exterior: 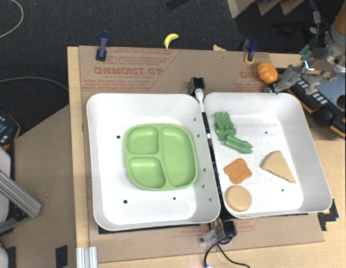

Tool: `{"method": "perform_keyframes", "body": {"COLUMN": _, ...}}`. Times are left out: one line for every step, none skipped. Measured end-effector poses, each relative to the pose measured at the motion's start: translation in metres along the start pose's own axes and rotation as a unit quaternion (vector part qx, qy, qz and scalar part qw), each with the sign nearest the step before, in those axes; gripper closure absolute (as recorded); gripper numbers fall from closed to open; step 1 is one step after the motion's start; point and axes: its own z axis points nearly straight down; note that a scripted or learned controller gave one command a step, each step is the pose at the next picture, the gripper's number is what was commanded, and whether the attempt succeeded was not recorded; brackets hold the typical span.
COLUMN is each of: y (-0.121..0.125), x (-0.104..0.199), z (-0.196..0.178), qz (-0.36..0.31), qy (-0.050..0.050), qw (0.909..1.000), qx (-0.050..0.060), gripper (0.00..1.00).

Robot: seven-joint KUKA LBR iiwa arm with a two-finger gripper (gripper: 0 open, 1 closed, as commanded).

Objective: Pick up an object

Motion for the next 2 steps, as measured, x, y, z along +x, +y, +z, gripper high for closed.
{"method": "perform_keyframes", "body": {"y": -0.06, "x": 0.056, "z": 0.167, "qz": -0.001, "qy": 0.004, "qw": 0.9999, "qx": 0.01, "gripper": 0.0}}
{"method": "perform_keyframes", "body": {"y": -0.114, "x": 0.067, "z": 0.199, "qz": 0.002, "qy": 0.001, "qw": 1.0, "qx": 0.002, "gripper": 0.0}}
